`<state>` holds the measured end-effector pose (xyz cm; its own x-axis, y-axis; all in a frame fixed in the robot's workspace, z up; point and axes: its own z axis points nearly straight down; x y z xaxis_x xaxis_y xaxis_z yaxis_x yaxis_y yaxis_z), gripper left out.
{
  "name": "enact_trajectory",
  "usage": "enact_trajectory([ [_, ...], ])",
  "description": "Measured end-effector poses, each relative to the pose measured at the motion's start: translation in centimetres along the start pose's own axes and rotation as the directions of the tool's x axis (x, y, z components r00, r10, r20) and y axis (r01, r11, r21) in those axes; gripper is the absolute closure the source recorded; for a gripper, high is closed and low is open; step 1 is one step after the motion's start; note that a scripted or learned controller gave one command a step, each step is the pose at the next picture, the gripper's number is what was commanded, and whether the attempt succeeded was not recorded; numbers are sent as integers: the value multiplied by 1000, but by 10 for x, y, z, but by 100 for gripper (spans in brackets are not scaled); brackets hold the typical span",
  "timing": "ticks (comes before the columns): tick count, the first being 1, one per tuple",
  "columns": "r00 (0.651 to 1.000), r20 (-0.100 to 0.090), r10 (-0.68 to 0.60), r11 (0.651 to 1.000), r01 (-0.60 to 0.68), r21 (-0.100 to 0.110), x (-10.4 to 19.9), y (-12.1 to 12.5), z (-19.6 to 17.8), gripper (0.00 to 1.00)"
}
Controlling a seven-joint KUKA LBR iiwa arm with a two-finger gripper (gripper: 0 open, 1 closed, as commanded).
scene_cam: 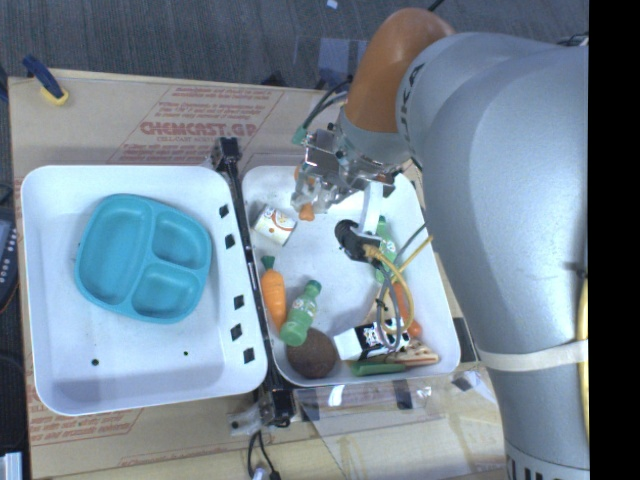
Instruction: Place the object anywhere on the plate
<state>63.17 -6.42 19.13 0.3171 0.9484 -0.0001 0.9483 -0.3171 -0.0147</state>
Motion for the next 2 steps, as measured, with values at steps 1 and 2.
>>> enact_trajectory([
  [1,983,4,-185,983,185,-11,9,23,-55,100],
  [2,939,3,-344,939,344,-4,12,-8,-28,100],
])
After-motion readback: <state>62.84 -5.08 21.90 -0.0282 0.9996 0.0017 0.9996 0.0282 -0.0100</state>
